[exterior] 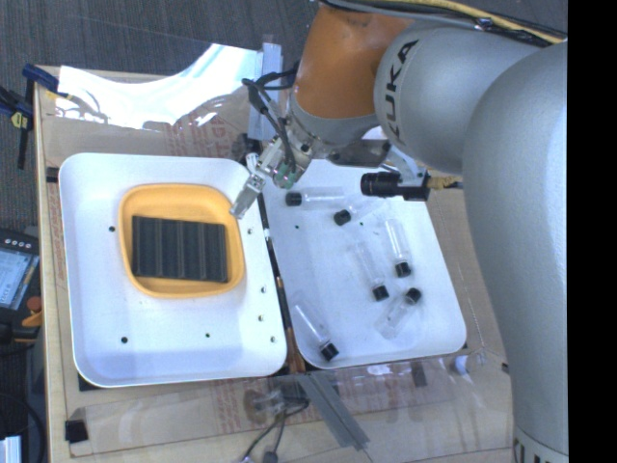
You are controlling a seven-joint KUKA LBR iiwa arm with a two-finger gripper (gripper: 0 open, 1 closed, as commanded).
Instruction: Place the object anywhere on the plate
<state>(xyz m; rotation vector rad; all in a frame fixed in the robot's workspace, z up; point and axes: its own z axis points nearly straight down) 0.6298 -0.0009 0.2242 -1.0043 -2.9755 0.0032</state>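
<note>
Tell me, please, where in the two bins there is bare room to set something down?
In the left bin, a bare white strip runs in front of and left of the yellow plate; the plate's dark ribbed centre is also free. The right bin is crowded with clear black-capped vials. The gripper hangs at the plate's right rim.

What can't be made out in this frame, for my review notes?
- Pincer: too small and blurred in the camera view to tell whether anything sits between its tips, above the yellow plate.
- Clear vials in the right bin: transparent against white, so their outlines and exact count are unclear; mostly black caps show.
- Right bin's upper edge: covered by the arm.
</note>
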